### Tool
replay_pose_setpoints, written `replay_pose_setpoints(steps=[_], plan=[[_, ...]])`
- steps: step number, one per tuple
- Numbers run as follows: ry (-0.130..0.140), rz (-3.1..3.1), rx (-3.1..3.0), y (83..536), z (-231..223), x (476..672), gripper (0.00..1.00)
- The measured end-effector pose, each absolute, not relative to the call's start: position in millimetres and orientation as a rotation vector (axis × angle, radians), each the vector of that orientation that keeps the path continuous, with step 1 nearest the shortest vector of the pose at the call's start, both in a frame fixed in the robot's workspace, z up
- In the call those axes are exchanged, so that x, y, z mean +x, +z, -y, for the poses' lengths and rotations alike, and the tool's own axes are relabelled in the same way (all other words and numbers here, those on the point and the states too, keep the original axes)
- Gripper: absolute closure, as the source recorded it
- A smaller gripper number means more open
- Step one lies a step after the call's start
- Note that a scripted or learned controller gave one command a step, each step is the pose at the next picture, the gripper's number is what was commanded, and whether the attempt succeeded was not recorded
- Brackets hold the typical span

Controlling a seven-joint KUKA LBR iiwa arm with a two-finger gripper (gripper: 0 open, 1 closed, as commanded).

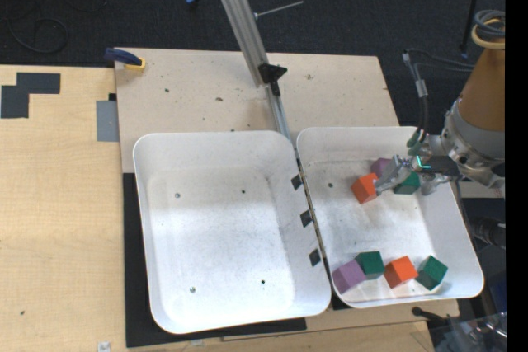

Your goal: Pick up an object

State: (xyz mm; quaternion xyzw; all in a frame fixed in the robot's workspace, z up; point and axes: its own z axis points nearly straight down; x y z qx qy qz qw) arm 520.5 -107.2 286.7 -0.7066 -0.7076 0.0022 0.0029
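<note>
**Arm's down in the right bin, going for the top cluster**

So the gripper is low in the right bin, right at a little huddle of blocks near the upper part of it: an orange block, a purple block just behind it, and a green block tucked against the tool. Looks like the reach-and-grasp step, not the lift yet. Whether the claw is open, closed or actually pinching something can't be told from this angle, since the tip blends in with the blocks.

Next move, best guess: it needs to settle on one block, likely the orange or the green, close squarely on it and come straight up without dragging the neighbours along. They're packed tight, so a sloppy close could just shove them apart.

There's a second row along the bin's near edge: a lilac block, a dark green block, an orange-red block and another green cube.

The left bin is speckled white plastic. Both sit on a light wooden bench, with a slanted aluminium rail behind and dark carpet with cables beyond.
</note>
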Motion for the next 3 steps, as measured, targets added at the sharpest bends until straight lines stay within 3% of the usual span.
replay_pose_setpoints(steps=[1, 3], plan=[[0.002, 2.216, -2.223, 289, 109, 520.9, 0.00], [0.008, 2.214, -2.217, 187, 117, 507.4, 0.00]])
